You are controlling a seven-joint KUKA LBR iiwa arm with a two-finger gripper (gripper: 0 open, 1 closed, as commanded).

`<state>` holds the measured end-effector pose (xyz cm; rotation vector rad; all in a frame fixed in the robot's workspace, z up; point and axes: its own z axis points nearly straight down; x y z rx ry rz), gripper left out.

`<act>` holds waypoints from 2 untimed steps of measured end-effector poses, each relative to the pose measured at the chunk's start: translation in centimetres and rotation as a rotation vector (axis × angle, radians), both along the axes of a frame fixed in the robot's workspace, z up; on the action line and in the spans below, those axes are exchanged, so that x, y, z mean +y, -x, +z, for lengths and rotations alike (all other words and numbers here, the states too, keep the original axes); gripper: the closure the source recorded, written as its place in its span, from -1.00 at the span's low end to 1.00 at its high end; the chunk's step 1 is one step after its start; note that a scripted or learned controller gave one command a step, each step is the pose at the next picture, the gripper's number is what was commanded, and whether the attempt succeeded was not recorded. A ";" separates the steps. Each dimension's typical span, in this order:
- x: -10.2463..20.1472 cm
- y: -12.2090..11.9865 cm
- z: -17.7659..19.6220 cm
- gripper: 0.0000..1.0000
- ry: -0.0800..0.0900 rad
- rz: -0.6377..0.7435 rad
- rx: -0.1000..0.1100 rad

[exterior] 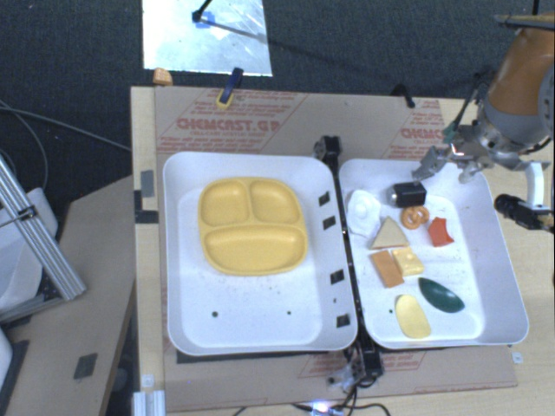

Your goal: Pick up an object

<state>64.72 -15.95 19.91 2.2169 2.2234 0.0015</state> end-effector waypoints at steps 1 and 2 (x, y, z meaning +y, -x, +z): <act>0.3 0.6 -7.8 -1.00 -0.002 -0.001 0.006; 2.1 -1.5 -11.5 -1.00 0.000 0.003 0.001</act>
